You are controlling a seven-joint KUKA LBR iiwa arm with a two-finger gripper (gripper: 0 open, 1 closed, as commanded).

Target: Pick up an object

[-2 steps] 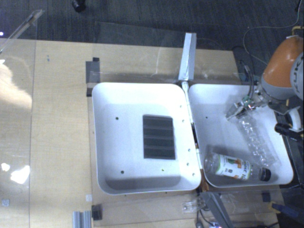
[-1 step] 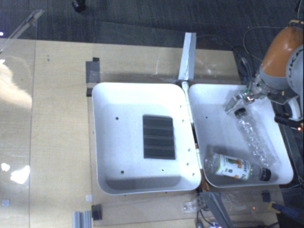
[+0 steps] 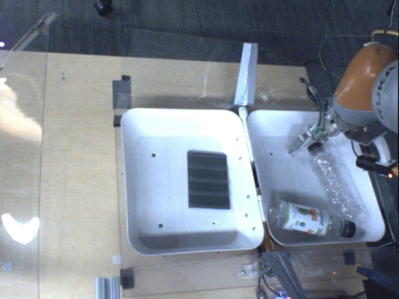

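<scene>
The gripper (image 3: 310, 139) hangs over the far part of the right bin (image 3: 274, 167); whether it is parted or closed I cannot tell. A labelled bottle (image 3: 308, 220) lies well apart from it along the bin's near edge, on its side, long axis following that edge, dark cap toward the near right corner. A dark ridged pad (image 3: 208, 179) rests mid left bin (image 3: 149, 192).

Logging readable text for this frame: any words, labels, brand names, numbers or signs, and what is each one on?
Nothing can be quoted with confidence.
Labelled bottle, lying in the right bin: white label with orange and green marks, too small and blurred to read.
Clear plastic bottle in the same bin: no label visible.
Dark ribbed block in the left bin: no markings visible.
</scene>
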